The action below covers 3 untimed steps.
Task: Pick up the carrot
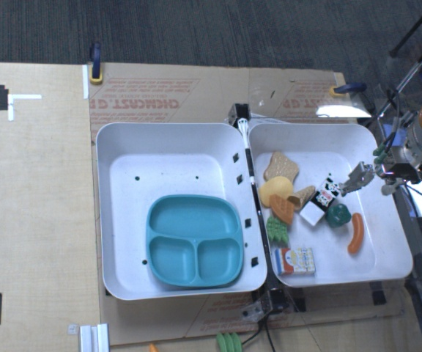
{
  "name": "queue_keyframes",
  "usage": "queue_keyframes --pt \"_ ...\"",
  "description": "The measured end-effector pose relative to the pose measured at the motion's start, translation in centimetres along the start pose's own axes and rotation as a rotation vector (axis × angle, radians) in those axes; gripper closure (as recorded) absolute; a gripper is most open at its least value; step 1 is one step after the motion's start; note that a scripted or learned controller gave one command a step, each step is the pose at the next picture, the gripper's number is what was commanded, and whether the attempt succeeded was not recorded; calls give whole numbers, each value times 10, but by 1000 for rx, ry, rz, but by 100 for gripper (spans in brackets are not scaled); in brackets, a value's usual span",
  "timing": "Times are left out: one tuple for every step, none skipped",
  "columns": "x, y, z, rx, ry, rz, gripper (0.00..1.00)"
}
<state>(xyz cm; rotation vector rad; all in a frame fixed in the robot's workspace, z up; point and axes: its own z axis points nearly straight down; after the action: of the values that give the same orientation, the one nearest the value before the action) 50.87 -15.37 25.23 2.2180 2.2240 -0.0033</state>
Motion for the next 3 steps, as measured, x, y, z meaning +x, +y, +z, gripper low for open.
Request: queue_keyframes --pt "46 20 86 1 1 31 0" --pt "62 -31 161 1 3 -15 0" --pt "124 41 61 1 0 97 0"
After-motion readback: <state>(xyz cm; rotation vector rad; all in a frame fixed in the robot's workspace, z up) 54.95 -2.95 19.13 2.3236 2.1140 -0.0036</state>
